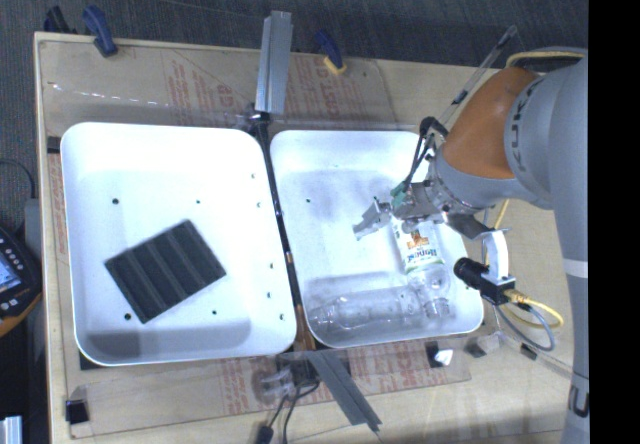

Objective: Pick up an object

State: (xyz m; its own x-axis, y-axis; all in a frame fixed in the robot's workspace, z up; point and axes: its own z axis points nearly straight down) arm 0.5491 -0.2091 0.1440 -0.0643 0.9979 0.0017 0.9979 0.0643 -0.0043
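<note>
A: Status on the pick?

B: Not done, as far as I can judge. Arm (510, 137) reaches in from the right and the claw (385, 215) sits low over the right bin (330, 157), near its middle. Nothing visible between its fingers. Can't tell if it's open or closed, too small and cluttered at the tip.

A: Candidates?

B: Two in the right bin. A small labelled bottle (421, 254) just beside the claw, toward the near-right. A clear plastic bottle (375, 310) lying along the near wall. Both look flat on the bin floor, neither lifted.

A: Orientation?

B: Small labelled bottle: long axis runs roughly far-to-near in the view, slightly tilted, its clear end toward the near wall. Its upper end is tucked under the wrist, so I can't tell if the claw touches it. Clear plastic bottle: long axis left-right, parallel to the near wall. Which end is the neck I can't say, it's transparent against white.

A: Left bin?

B: A dark ribbed panel (165, 269) lying flat, skewed diagonally, well apart from the claw. Left bin (150, 147) has nothing else I can see.

A: So what's left?

B: My read: everything. Secure a grip, close, lift clear. The small labelled bottle is nearest.
</note>
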